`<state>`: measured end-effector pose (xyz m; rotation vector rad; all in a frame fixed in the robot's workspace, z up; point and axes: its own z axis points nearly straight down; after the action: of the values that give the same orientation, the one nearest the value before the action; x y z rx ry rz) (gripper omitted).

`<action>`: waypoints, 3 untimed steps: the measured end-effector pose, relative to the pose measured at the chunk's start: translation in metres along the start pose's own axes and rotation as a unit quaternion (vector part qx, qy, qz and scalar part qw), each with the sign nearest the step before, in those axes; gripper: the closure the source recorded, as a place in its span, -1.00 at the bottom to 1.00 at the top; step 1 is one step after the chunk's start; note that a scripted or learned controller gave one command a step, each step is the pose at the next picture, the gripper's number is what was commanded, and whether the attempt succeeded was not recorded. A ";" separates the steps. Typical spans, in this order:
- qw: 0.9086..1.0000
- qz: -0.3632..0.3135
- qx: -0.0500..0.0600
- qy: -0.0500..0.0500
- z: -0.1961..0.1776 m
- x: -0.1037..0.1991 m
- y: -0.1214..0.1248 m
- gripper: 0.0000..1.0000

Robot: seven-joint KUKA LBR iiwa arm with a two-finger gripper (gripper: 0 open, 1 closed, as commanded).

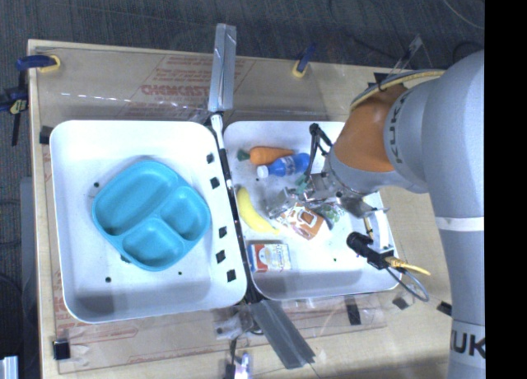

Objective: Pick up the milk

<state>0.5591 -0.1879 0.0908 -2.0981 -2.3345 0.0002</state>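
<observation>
- I see the tabletop (pixel 123 72) carrying two white bins side by side.
- The grey arm (pixel 445 122) reaches in from the right, its orange band (pixel 366 134) sitting over the right bin (pixel 362 283).
- The left bin (pixel 74 287) holds a blue sectioned tray (pixel 150 214).
- The gripper (pixel 306 196) is down among the clutter in the middle of the right bin; I cannot tell how it stands, the wrist hides it.
- A yellow banana (pixel 249 212) lies along that bin's left wall.
- The milk (pixel 269 256), a small red and white carton, lies flat near the front edge, just below the banana and apart from the gripper.
- A carrot (pixel 268 155) and a blue-capped bottle (pixel 284 166) lie at the back.
- An orange packet (pixel 303 221) lies just beside the gripper.
</observation>
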 end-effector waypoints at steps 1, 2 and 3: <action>1.000 -0.003 0.001 0.000 -0.007 0.000 0.001 1.00; 0.998 -0.061 0.002 0.000 -0.082 0.061 0.024 1.00; 0.987 -0.159 0.001 -0.001 -0.141 0.052 0.001 1.00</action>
<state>0.5546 -0.1363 0.2318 -1.6991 -2.6396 0.0038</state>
